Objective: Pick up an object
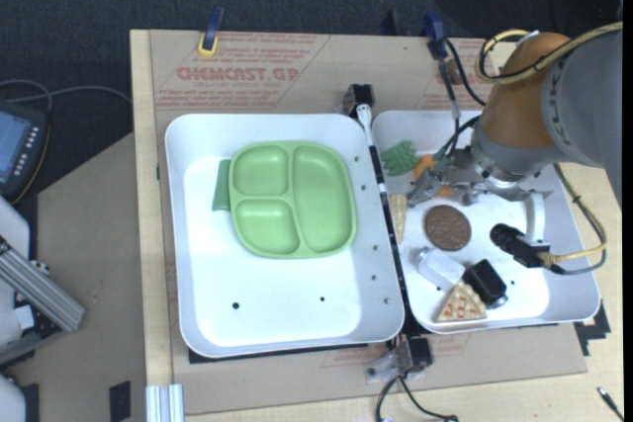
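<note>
Arm enters from frame right, over the right bin; gripper sits low at that bin's upper left near green item; grip state cannot be determined; brown disc lies just below; left bin bears a green divided plate, margins open.

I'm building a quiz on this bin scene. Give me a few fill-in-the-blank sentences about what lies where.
1. The green divided plate lies in the ___ bin.
2. The divided plate has ___ compartments.
3. The pizza slice toy lies in the ___ bin, near its front edge.
4. The round brown disc is in the same bin as the ___ slice.

Missing words: left; three; right; pizza
</note>
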`<state>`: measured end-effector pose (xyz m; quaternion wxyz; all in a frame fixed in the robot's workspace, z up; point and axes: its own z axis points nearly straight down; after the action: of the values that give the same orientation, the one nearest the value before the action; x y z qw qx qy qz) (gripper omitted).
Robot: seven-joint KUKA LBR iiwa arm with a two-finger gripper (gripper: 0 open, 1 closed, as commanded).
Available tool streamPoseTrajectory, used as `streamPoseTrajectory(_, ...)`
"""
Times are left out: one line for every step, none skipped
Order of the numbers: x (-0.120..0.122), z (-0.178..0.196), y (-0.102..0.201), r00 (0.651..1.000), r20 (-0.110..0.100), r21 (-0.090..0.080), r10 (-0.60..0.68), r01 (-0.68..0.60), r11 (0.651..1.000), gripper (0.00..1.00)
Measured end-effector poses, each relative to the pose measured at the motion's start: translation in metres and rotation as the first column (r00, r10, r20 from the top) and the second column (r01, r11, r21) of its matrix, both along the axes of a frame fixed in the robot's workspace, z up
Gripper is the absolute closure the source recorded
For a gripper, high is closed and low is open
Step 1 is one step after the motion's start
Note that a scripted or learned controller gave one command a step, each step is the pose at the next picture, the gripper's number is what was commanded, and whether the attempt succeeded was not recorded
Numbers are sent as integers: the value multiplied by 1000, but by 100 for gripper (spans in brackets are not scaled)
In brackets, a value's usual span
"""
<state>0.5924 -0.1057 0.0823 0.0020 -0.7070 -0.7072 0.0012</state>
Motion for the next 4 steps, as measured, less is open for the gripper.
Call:
streamPoseTrajectory(1,13,0,1000,5,-1,-1,1,1000,100)
streamPoseTrajectory(-3,60,-8,1000,8,-2,-2,2,1000,100)
streamPoseTrajectory(-6,111,-17,1000,12,-3,-1,1,1000,100)
streamPoseTrajectory(-5,145,-17,1000,10,-3,1,-1,1000,100)
